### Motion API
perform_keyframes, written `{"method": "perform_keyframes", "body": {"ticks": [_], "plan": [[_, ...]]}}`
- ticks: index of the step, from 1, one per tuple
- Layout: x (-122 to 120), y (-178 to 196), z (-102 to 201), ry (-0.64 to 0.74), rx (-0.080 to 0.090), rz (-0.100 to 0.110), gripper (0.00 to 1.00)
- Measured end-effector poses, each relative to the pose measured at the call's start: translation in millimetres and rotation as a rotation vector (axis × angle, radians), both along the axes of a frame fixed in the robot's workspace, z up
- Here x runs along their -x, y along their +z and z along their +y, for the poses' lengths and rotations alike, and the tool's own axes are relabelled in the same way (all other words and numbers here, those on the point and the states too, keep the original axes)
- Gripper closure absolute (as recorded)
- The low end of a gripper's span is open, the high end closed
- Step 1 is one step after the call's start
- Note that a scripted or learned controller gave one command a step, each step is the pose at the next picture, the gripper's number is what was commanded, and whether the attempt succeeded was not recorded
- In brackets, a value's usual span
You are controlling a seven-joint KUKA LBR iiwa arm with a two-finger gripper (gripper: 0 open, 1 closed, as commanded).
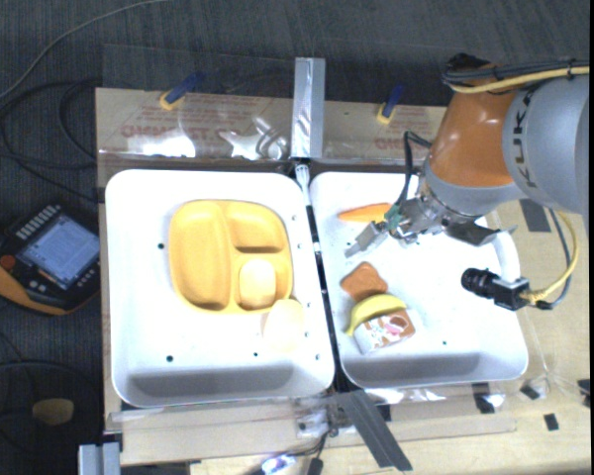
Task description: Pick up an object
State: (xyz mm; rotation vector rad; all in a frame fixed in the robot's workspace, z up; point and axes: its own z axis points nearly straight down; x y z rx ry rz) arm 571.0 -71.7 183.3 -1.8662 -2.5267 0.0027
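A wooden bench (129,107) stands on dark grey carpet (40,28), with cables trailing over the floor at ten o'clock. At nine o'clock a handheld control pendant (42,256) with a lit screen lies on the carpet. Two shallow white bins sit side by side: the left bin (139,364) and the right bin (475,359), touching along a dark central seam. Clear plastic sheeting (208,127) is clipped along the bench at twelve o'clock by two blue-and-yellow clamps.

The left bin holds one yellow compartment tray (213,255) and one pale round disc (282,320) just beside the tray's five o'clock corner. The right bin holds three things: one orange carrot (361,212) at its eleven o'clock corner, one brown toast-shaped piece (362,280) near the middle, and one yellow-lidded cup (381,324) lying on its side, touching the toast's six o'clock edge.

The arm (495,146) enters from three o'clock, its orange band above the right bin. The gripper (376,234) hangs low, tilted toward nine o'clock, between carrot and toast. Its fingers stand parted with nothing between them.
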Motion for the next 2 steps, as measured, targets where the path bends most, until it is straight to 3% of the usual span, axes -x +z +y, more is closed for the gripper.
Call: {"method": "perform_keyframes", "body": {"ticks": [1,2], "plan": [[28.7,-94.5,-37.1,0.207,0.001,-0.011,0.0],[27.4,-84.1,-36.8,0.206,0.0,-0.014,1.0]]}}
